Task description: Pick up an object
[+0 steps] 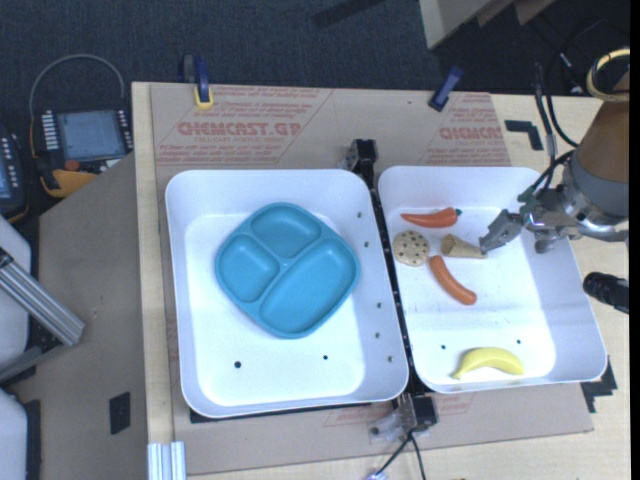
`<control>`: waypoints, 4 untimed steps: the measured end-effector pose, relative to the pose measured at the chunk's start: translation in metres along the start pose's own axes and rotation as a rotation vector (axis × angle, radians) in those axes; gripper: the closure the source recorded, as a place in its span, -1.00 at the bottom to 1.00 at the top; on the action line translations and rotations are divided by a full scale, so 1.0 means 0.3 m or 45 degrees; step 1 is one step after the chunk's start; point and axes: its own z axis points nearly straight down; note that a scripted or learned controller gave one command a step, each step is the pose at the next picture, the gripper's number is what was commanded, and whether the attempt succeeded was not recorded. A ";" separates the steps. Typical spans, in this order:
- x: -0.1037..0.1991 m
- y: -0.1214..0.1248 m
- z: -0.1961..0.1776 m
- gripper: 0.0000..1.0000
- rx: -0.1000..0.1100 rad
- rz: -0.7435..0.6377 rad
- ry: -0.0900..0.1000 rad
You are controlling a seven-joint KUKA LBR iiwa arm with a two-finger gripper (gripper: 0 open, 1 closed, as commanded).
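Two shallow white bins sit side by side on the bench (150,268), whose brown board carries red print reading roughly "CHEMCAST GP", seen twice along the far edge. The left bin (190,368) holds one blue divided plate (287,268) with three compartments. The right bin (560,338) holds five small toy foods: one red chili pepper (428,217) near the far wall, one round cookie (409,247) just below it beside the dividing wall, one small tan piece (460,247) to the cookie's right, one orange sausage (452,279) lying slantwise below those, and one yellow banana (489,363) near the front wall. The claw (497,234) hangs over the right bin just right of the tan piece, fingertips at its end; whether it is released or clenched cannot be made out.
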 end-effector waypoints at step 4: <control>-0.023 0.041 0.340 1.00 0.000 0.001 0.001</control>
